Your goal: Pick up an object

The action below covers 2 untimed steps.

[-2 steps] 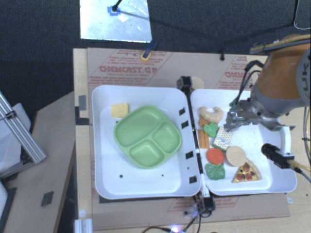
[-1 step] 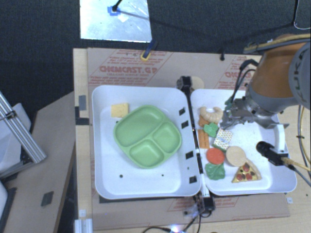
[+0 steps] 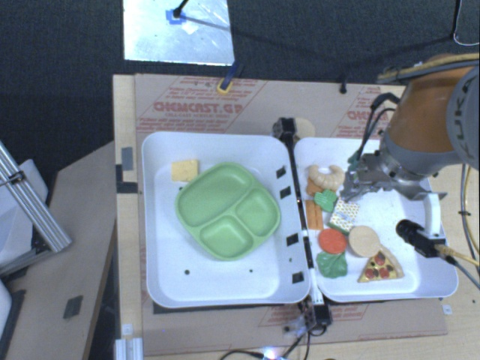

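Observation:
The right bin (image 3: pixel 431 280) holds toy food along its left side: a tan croissant (image 3: pixel 325 175), a small green piece (image 3: pixel 325 199), an orange stick (image 3: pixel 313 216), a speckled white block (image 3: pixel 344 215), a red tomato (image 3: pixel 332 241), a beige round slice (image 3: pixel 364 241), a green leafy piece (image 3: pixel 331 264) and a pizza slice (image 3: pixel 380 267). My gripper (image 3: pixel 354 187) hangs low over that bin, just right of the croissant and above the speckled block. I see nothing between its fingers.
The left bin (image 3: pixel 161 276) holds a green divided plate (image 3: pixel 227 210) and a yellow cheese square (image 3: pixel 184 170) at its back left. A black divider (image 3: pixel 294 201) runs between the bins. The arm's orange and grey body (image 3: pixel 435 118) covers the right bin's back right.

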Tool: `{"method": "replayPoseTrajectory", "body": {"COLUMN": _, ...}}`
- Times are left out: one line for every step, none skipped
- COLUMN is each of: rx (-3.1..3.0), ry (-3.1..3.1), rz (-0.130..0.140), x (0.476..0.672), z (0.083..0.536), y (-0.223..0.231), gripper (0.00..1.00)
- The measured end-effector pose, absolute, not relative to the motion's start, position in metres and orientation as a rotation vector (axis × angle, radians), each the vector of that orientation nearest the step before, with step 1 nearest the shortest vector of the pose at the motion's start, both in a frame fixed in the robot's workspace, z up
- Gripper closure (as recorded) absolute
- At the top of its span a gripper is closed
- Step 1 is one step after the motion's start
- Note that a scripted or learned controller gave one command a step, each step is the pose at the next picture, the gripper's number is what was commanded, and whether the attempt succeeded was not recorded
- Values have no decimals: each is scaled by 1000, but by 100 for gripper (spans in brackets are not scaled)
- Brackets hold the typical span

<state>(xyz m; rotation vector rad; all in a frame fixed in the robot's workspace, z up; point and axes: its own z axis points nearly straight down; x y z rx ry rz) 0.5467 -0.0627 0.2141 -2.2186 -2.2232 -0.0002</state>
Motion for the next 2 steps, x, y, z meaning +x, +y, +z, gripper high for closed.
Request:
{"method": "replayPoseTrajectory", "body": {"rx": -2220, "ry": -2224, "rz": -2, "x": 549, "z": 216, "y": -68, "gripper": 100}}
{"method": "replayPoseTrajectory", "body": {"rx": -2216, "ry": -2227, "rz": -2, "x": 556, "z": 229, "y": -60, "gripper": 100}}
